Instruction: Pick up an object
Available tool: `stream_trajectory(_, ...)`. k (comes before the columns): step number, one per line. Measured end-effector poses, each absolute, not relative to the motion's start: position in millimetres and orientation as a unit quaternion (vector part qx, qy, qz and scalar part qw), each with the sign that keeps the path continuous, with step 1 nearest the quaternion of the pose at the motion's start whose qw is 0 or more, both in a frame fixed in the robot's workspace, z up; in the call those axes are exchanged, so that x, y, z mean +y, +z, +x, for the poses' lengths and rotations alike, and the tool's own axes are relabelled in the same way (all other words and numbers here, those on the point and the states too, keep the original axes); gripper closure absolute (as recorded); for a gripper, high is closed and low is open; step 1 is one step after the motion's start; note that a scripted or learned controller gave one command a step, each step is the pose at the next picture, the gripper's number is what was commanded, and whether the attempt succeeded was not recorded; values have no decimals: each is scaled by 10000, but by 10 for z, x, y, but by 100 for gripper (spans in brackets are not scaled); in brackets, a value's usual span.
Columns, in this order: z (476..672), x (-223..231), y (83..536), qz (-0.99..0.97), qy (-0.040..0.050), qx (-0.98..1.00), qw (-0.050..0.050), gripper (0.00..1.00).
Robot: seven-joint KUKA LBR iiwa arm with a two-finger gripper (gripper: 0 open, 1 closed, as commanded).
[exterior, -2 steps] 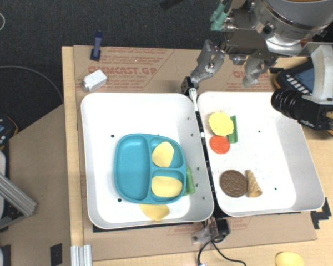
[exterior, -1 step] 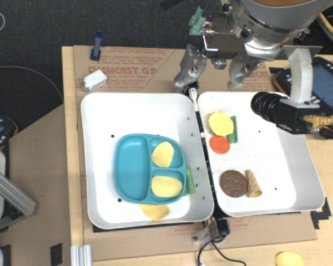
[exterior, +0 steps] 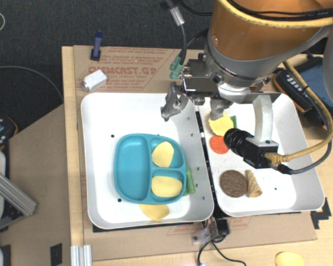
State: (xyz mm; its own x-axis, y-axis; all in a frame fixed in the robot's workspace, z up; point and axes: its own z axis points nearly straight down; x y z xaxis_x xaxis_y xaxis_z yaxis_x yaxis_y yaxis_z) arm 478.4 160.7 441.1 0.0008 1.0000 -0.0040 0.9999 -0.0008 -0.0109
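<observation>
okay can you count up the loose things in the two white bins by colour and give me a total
Yellow: 4, two in the blue tray's compartments, one beside the tray, one in the right bin
Blue: 1, the divided tray
Orange-red: 1, a disc
Brown: 1, a round cookie-like piece
Tan: 1, a small piece beside it
Total: 8
</observation>
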Motion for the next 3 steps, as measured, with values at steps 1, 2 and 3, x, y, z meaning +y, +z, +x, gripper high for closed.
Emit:
stream_trajectory(1,4779,2146,3774,-7051,42,-7090,23,0)
stream_trajectory(2,4785,1882,3289,-7083,43,-7059,16,0)
stream_trajectory(3,4804,1552,4619,-7084,-79,-7058,-40,0)
